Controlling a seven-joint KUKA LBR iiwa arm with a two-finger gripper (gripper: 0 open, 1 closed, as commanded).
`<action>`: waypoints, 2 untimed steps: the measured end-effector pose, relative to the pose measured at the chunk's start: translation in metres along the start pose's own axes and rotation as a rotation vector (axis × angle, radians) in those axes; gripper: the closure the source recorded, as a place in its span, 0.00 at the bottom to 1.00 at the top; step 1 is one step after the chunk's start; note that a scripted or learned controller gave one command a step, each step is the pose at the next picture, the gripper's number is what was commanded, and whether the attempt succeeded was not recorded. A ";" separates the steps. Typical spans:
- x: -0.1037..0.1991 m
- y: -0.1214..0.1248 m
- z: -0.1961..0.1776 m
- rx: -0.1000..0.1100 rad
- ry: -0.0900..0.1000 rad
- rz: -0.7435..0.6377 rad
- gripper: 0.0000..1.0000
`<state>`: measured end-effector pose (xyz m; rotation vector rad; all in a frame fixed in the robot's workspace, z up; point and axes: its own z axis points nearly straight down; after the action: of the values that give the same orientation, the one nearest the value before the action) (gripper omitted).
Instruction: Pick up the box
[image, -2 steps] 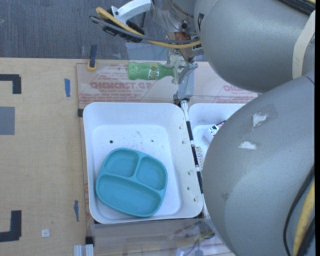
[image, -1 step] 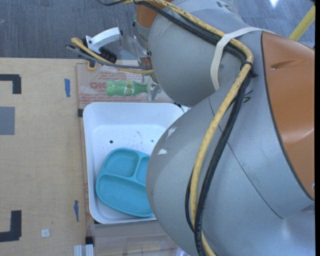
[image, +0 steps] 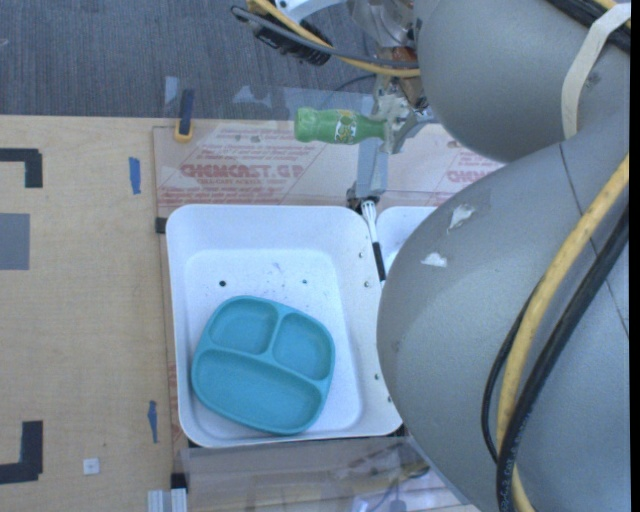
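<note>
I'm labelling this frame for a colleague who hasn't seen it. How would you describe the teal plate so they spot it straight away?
Start at the left white bin, the one not covered by the grey arm. The teal plate lies flat in its near part, toward the front wall. It is a rounded, divided plate with three compartments, and its solid teal colour stands out against the white floor.

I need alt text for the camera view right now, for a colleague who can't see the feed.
The grey arm covers most of the right bin, its end effector raised beyond the bins with a green bottle at it. In the left bin lies a teal divided plate.
</note>
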<state>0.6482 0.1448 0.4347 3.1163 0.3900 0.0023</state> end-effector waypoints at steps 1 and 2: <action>-0.002 0.000 0.028 0.002 -0.006 -0.165 1.00; -0.001 0.028 0.000 0.001 -0.004 -0.213 1.00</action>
<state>0.6542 0.1175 0.4345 3.0580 0.7187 -0.0049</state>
